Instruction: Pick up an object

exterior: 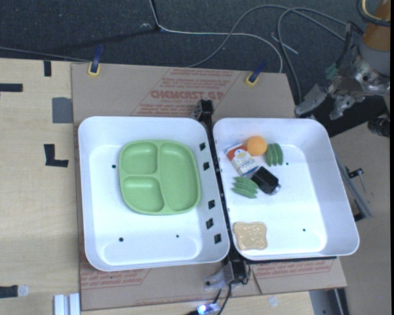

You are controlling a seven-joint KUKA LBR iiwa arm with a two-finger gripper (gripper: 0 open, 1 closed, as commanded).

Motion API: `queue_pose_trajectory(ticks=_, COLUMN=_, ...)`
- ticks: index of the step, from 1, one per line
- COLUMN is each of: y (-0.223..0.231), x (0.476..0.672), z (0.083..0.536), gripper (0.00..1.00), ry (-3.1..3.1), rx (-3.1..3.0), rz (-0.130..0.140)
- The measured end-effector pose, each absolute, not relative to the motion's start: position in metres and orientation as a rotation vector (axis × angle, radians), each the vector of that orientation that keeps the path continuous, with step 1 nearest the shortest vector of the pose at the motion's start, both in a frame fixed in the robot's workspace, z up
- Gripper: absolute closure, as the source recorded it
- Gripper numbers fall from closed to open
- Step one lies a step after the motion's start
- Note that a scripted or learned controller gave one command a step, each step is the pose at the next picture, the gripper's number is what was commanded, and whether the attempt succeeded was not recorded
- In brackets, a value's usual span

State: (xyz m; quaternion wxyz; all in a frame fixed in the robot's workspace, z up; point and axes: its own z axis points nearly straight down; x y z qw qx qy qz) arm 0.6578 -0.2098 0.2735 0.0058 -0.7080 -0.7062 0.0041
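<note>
The right bin [315, 222] holds several small items. An orange ball [256, 144] lies near its back left, with a green pickle-like piece [274, 153] just to its right. A red and white packet [238, 155] leans on a blue and white item [248, 167]. In front of them are a black block [266, 180] and a green ridged piece [246, 187]. A slice of toast [250, 235] lies at the front left. My gripper [316, 114] hangs above the bench, beyond the bin's back right corner. It is open, with nothing between its fingers.
The left bin [98, 228] holds a green divided plate [160, 177]. A black hinge strip [213, 176] runs between the bins. Cables [262, 18] trail over the dark surface behind the bench. Yellow clamps [253, 77] pin the cardboard underlay.
</note>
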Motion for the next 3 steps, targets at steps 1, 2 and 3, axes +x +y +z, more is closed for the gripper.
queue_pose_trajectory(ticks=1, y=-0.209, x=0.660, z=0.283, gripper=0.00, ry=-2.223, rx=-2.220, rz=0.002)
queue_pose_trajectory(ticks=2, y=-0.205, x=0.660, z=0.240, gripper=0.00, ry=-2.222, rx=-2.219, rz=0.005)
queue_pose_trajectory(ticks=3, y=-0.194, x=0.658, z=0.189, gripper=0.00, ry=-2.221, rx=-2.218, rz=0.006)
